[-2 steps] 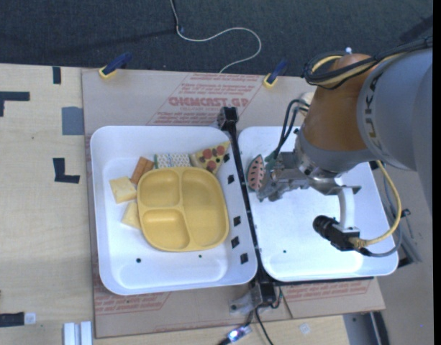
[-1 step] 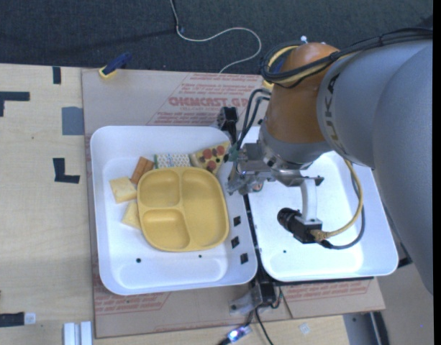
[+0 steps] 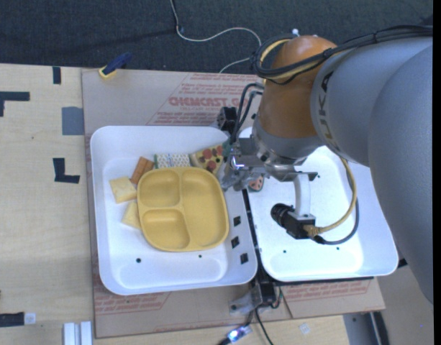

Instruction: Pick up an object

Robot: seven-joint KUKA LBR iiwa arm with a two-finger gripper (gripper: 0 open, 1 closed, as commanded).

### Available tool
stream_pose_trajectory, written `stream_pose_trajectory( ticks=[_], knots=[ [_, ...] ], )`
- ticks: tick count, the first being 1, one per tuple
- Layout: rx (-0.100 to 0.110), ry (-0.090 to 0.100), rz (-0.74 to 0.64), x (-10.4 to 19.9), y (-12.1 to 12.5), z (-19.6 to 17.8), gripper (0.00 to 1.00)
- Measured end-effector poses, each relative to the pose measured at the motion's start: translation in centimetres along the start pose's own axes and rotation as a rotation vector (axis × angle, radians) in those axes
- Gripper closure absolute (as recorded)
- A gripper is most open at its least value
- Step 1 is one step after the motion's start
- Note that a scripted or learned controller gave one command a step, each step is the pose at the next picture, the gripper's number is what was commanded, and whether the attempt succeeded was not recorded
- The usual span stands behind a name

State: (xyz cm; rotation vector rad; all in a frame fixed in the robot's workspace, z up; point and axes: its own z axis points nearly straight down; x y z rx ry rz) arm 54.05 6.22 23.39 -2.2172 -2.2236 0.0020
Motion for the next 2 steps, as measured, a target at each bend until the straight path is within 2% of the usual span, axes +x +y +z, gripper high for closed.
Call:
stream_pose_trajectory(
  ticks=[1, 2],
  knots=[
    [0.001, -0.001, 0.002, -0.5, -0.1, 0.1, 1.0],
    [0.002, -0.002, 0.0, 0.1, 0.7, 1.9, 1.0]
  ],
)
